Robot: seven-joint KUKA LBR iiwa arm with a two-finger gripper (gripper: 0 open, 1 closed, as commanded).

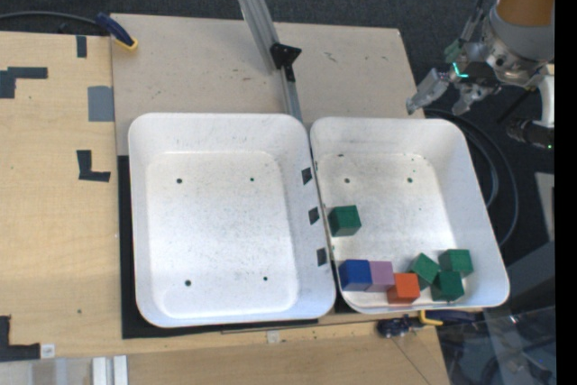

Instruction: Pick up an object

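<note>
The claw [448, 92] hangs open and empty just beyond the far right corner of the right bin [475, 167]. Inside that bin, one green cube [344, 219] sits alone, well apart from the blocks clustered along its near wall.

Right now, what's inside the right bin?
The right bin holds seven blocks: a lone green block, plus blue, purple, orange and three green ones clustered at its near edge. Anything under that cluster is hidden.
</note>
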